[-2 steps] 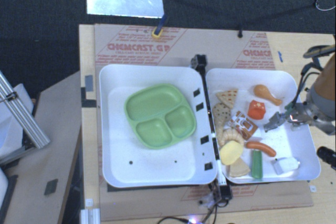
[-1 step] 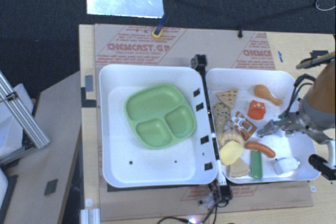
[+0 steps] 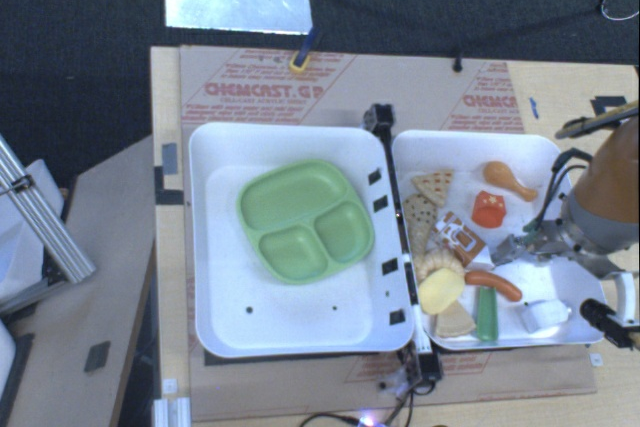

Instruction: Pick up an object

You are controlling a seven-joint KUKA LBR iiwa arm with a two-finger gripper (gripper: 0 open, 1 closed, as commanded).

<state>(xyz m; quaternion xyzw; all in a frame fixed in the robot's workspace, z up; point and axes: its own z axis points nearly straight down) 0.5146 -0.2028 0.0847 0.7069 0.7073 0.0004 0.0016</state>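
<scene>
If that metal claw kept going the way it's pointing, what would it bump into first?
Likely the toy hot dog, lying just ahead of the gripper in the right bin. Depth is hard to judge from above, so it might pass over it.

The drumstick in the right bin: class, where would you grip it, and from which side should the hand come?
Grip the drumstick across its thin shank, the end pointing toward the bin's right wall, probably coming straight down from above. It lies flat and apart from the red piece, so fingers should fit either side of the shank; the rounded end is wider and likelier to slip.
</scene>
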